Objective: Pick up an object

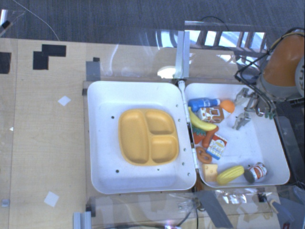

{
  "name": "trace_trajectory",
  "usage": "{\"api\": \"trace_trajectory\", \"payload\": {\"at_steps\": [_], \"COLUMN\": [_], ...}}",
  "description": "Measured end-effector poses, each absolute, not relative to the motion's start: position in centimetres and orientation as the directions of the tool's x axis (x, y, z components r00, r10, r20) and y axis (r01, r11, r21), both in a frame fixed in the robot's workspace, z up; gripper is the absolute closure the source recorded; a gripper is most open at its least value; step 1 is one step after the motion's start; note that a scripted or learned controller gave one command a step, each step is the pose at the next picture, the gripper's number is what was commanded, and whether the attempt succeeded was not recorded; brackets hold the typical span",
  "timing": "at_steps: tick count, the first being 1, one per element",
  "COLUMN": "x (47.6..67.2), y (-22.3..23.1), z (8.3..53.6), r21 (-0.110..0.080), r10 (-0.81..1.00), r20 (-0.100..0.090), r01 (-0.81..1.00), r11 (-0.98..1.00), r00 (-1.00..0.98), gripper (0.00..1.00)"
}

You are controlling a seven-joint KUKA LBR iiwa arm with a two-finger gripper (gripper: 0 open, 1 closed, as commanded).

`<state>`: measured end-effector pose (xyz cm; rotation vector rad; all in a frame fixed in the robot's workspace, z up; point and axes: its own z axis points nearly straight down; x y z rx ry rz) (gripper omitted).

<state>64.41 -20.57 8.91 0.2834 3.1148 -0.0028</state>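
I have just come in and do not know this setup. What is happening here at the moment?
A robot arm reaches in from the right, with its pincer over the right bin, beside a pile of toy food: a banana, a blue bottle, a small can. Nothing sits between its fingers. The left bin holds a yellow tray.
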Motion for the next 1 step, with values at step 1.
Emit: {"api": "trace_trajectory", "payload": {"at_steps": [1], "x": [66.22], "y": [-14.64], "z": [8.82], "r21": [-0.001], "r10": [0.284], "r20": [0.003], "r01": [0.284], "r11": [0.959], "r00": [-0.959], "gripper": [0.0]}}
